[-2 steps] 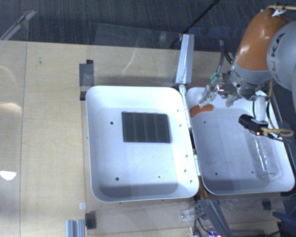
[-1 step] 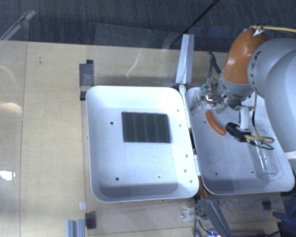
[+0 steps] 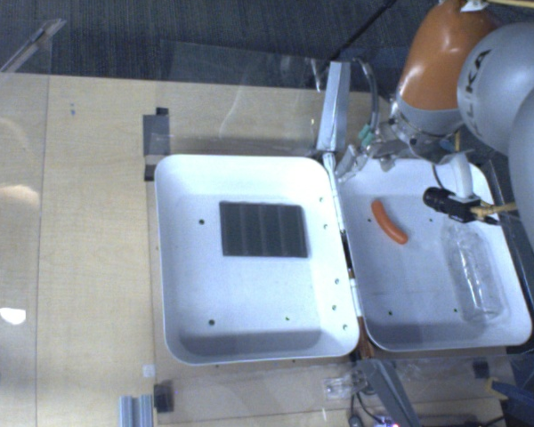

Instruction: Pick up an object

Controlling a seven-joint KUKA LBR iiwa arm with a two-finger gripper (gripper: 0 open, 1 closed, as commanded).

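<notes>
Nearest the camera runs the front rim of the left bin [image 3: 249, 352], and beside it the front rim of the right bin [image 3: 445, 338]; the two bins touch along their shared inner edge. Bare wooden bench [image 3: 71, 238] spreads wide to the left of the left bin, with much less of it showing in front of the bins.

A flat dark ribbed slab [image 3: 262, 229] lies alone in the middle of the left bin, clear of all four walls, with white floor open all around it.

In the right bin a small orange sausage [image 3: 389, 221] lies at a slant on the floor towards the bin's left side, apart from the walls. A clear plastic bottle [image 3: 476, 278] lies on its side along the right wall, well apart from the sausage, and the floor between them is open.

The gripper [image 3: 367, 149] sits over the far left corner of the right bin, close to the far rim and the shared edge. Whether it is open or closed cannot be told. The sausage lies nearer the camera than the gripper, a little to its right, not touching it. The grey arm [image 3: 507, 69] with its orange band [image 3: 440, 52] looms over the far right corner
</notes>
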